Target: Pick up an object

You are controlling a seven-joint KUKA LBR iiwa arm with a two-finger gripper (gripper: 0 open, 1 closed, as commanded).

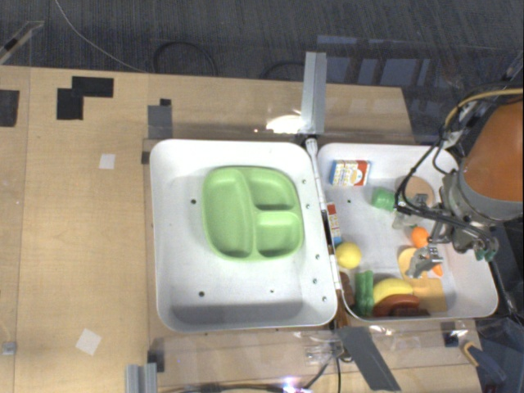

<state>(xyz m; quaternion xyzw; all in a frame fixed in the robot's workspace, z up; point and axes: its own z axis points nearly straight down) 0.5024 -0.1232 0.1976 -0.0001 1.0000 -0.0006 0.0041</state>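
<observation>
The right bin [483,301] holds several small objects. My gripper [426,262] hangs low over the bin's right half, below the arm's orange band [495,164]. It sits just under a small orange ball [419,237] and against a yellow-orange piece [408,259]. A lemon [349,256] lies at the bin's left wall. A banana [393,288], a green piece [363,291] and a dark red piece [401,306] crowd the front left corner. A small printed box [350,173], a green cup-like item [382,198] and a tan disc [417,188] lie at the back.
The left bin [176,301] carries a green divided plate [250,211]. A metal post [313,92] stands behind the two bins where they meet. Black cables loop from the arm over the right bin's back right.
</observation>
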